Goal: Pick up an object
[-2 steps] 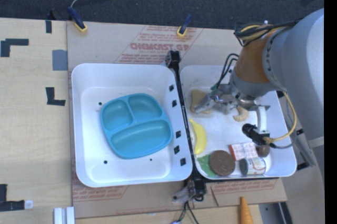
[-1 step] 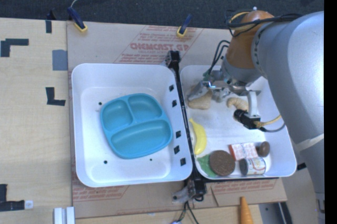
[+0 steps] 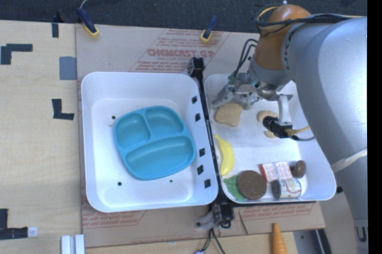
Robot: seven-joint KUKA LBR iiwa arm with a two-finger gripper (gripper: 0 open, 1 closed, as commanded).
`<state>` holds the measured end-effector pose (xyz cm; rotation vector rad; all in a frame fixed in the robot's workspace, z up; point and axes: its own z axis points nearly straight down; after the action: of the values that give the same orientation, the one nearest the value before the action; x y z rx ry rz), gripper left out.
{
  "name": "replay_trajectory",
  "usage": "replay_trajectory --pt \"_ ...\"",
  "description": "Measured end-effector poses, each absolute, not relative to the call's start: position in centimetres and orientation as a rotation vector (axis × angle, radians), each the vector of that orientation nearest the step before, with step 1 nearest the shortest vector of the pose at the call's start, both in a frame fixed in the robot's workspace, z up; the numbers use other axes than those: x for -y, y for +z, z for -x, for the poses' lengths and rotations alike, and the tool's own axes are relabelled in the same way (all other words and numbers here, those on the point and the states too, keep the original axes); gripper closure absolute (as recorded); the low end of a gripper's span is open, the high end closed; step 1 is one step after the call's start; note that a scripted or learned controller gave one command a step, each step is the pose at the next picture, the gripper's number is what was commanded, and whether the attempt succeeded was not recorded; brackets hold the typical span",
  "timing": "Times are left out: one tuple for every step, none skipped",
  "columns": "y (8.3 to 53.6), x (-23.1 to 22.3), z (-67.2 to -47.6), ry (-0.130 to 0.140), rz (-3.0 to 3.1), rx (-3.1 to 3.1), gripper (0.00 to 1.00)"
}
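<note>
My gripper hangs low over the far end of the right bin, open, with its fingers spread just above a tan bread-like piece. Nothing is between the fingers. A second tan piece lies to the right of it, partly hidden by the wrist's black cable fitting. Along the bin's left wall lies a yellow banana. Near the front edge sit a round brown cookie on a green item, a red and white packet and a small brown object.
The left bin holds a blue divided plate. A black divider with clips runs between the bins. The grey arm covers the right bin's far right side. Cardboard and wooden bench surround the bins.
</note>
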<state>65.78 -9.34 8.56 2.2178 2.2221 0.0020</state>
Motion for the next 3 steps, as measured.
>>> replay_trajectory --pt "8.6 9.4 -65.3 0.000 -2.217 -2.221 0.00" --pt "8.6 9.6 -64.1 0.001 -2.217 -2.220 0.00" --pt "8.6 9.4 -64.8 0.001 -2.219 -2.221 0.00"
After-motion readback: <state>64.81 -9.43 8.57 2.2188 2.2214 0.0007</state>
